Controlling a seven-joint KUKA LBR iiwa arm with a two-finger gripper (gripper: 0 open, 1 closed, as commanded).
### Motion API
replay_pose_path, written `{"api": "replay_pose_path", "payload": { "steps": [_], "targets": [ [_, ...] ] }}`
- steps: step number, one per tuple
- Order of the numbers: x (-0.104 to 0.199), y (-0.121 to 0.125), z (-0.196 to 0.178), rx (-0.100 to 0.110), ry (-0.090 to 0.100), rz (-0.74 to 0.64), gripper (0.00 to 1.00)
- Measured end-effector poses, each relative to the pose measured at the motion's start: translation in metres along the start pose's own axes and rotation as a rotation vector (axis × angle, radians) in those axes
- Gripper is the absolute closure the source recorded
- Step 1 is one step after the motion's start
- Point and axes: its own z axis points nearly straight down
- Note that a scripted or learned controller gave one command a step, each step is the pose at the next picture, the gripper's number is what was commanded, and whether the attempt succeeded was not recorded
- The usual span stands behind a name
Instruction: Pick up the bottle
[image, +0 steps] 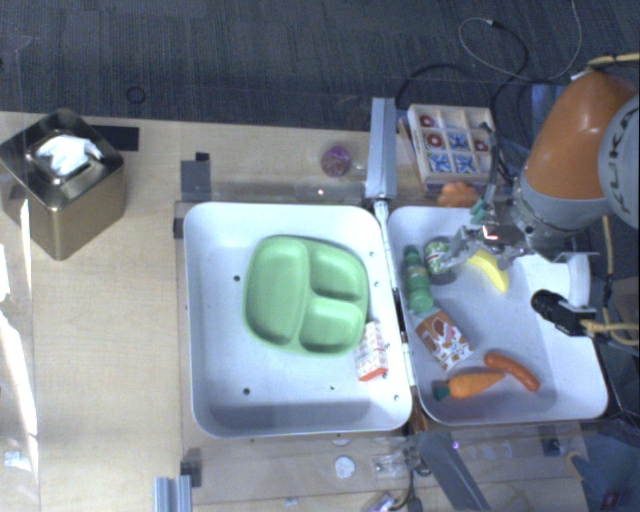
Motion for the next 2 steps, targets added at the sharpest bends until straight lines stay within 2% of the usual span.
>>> {"api": "replay_pose_path", "payload": {
  "steps": [1,2],
  "targets": [
    [0.019,0.052,-0.051,-0.003,-0.001,0.145,0.0],
    [0.027,0.034,0.025,0.0,0.0,0.003,0.0]
  ]
}}
